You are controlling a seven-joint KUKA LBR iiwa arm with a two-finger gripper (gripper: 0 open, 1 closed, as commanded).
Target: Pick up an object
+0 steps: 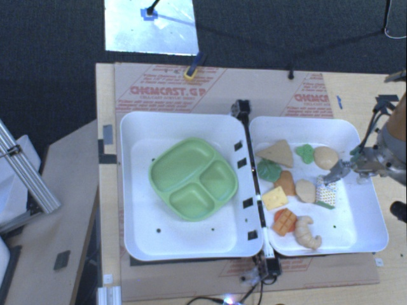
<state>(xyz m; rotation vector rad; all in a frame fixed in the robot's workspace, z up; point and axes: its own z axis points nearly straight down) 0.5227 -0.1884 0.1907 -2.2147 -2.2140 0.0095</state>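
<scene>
In the right bin [365, 224], toy foods lie nearest the camera: a beige ginger-like piece [307, 232], an orange block [284, 220], a yellow wedge [275, 197]. The gripper [332, 178] reaches in from the right, low over a pale round piece [306, 190]; whether it grips cannot be told. Farther back, the counter [165, 89] sheet reads "CHEMCAST GP".

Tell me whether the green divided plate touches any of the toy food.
Apart. The camera view shows the green divided plate alone in the left bin, while the toy food lies in the right bin, past the wall between them.
</scene>
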